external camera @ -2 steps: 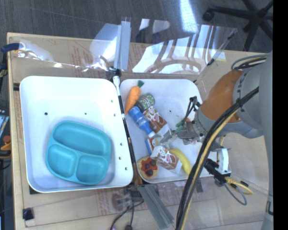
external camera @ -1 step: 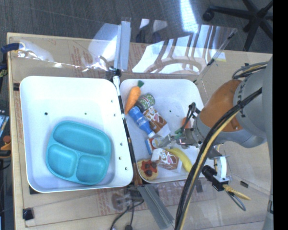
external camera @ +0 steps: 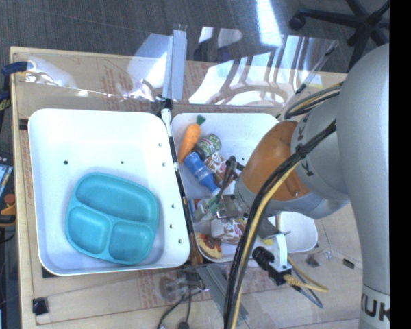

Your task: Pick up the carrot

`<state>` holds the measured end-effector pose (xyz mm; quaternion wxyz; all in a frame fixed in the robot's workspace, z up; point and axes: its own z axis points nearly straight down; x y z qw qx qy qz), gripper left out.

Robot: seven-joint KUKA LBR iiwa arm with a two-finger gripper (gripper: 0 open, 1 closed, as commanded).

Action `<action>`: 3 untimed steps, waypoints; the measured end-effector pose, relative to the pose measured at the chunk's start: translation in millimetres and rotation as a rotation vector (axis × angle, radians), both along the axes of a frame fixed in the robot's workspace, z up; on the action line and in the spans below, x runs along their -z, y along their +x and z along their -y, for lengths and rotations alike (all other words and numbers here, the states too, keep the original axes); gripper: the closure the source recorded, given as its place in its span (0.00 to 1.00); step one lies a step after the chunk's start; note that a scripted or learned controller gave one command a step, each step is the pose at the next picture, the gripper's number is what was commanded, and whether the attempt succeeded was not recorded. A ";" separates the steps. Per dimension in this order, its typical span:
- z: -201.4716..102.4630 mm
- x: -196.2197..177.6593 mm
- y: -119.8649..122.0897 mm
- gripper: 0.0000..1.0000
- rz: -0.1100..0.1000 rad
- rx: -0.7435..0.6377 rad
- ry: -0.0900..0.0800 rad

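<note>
The carrot point(external camera: 189, 139) lies in the right bin point(external camera: 257, 123), top-left corner, beside a can point(external camera: 209, 146); the gripper point(external camera: 222, 201) sits lower amid clutter, its grip state unclear, so approach along the carrot's length.

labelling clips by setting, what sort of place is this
Most likely a robotics lab or test bench. A grey and orange robot arm reaches over two white bins on a board, one holding toy-like items such as a carrot, with an office chair base on carpet behind.
</note>
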<state>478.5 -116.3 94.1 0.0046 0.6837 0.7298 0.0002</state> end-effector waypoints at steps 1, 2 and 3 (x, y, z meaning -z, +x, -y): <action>30.5 4.0 111.7 0.00 -0.011 0.357 0.008; 28.3 -4.0 111.2 1.00 -0.018 0.348 0.009; 27.7 -3.7 111.1 0.00 -0.019 0.347 0.009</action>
